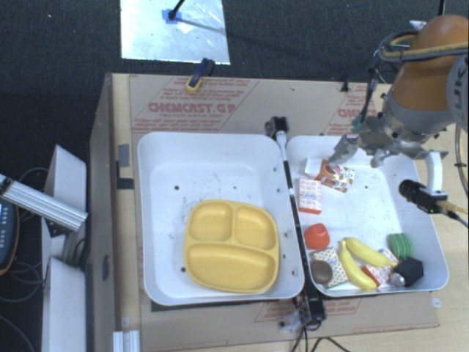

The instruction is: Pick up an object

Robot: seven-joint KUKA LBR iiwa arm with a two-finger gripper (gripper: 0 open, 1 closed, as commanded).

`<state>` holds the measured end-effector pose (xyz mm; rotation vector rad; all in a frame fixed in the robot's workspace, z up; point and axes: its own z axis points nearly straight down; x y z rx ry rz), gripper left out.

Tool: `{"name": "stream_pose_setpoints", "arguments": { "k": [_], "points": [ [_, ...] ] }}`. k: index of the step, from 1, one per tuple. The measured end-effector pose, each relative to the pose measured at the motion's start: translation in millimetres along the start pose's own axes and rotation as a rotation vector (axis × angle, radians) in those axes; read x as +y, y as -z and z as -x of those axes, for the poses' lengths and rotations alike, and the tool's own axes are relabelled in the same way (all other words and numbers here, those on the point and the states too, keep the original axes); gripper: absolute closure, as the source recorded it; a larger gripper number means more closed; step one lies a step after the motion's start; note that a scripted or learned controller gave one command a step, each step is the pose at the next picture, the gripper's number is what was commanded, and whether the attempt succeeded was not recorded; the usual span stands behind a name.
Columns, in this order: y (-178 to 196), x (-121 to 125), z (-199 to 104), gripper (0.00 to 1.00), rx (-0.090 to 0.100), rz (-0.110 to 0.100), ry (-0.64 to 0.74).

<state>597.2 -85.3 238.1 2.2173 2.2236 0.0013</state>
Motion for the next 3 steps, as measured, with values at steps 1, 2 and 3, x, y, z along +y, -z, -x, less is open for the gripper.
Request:
{"name": "stream_pose_setpoints", "arguments": {
  "k": [1, 2, 3],
  "points": [
    [-135.3, 62.3, -0.7, 0.00, 0.001, -0.005, 0.001],
    [-149.3, 45.8, 4.4, 0.00, 0.000, 0.011, -0.002],
    [-140.5, 44.8, 4.6, 1.00, 0.000, 0.007, 0.000]
  ]
}}
